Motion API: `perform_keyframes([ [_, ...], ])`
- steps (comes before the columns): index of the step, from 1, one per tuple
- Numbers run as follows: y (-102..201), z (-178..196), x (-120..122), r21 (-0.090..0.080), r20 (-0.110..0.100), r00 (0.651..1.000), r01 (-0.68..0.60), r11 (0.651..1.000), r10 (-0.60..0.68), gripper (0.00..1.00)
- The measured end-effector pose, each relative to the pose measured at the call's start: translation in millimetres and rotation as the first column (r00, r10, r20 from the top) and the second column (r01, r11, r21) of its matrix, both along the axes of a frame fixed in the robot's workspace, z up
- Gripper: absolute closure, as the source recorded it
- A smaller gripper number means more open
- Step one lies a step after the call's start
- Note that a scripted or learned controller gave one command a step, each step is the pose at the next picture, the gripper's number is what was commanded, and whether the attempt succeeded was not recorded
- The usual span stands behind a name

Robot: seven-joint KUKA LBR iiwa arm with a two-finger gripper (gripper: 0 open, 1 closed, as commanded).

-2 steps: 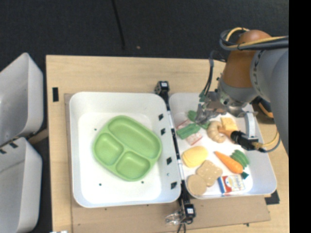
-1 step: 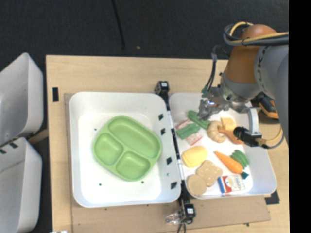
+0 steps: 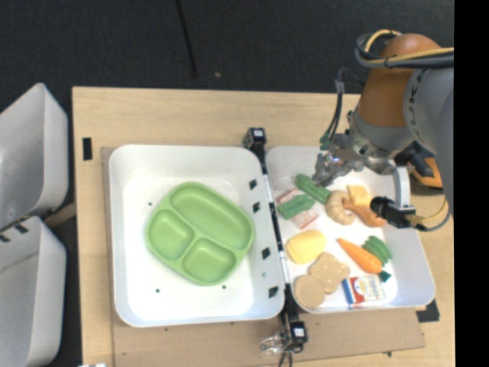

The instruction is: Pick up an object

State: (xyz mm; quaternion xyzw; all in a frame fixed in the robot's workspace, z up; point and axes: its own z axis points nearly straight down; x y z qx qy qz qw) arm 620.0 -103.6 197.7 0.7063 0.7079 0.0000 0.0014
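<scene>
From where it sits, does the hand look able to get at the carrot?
Probably yes. The carrot lies uncovered in the right bin, touching only a green piece's edge, and the hand hovers over the same bin.

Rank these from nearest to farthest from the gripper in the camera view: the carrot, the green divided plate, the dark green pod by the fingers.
Measured from the gripper:
1. Dark green pod, just below it at the right bin's upper left.
2. Carrot, lower in the right bin.
3. Green divided plate, across the divider in the left bin.
</scene>
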Motion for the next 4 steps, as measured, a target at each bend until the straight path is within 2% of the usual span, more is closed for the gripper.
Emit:
perform_keyframes([
  [1,82,2,-80,0.005,-0.007,1.000,-0.005,1.000,0.005,1.00],
  [2,93,174,-129,0.003,0.015,1.000,-0.002,1.000,0.002,1.00],
  [3,173,280,-129,0.005,0.011,1.000,-0.007,1.000,0.007,1.00],
  [4,217,341,-99,0.003,0.007,1.000,-0.004,1.000,0.004,1.00],
])
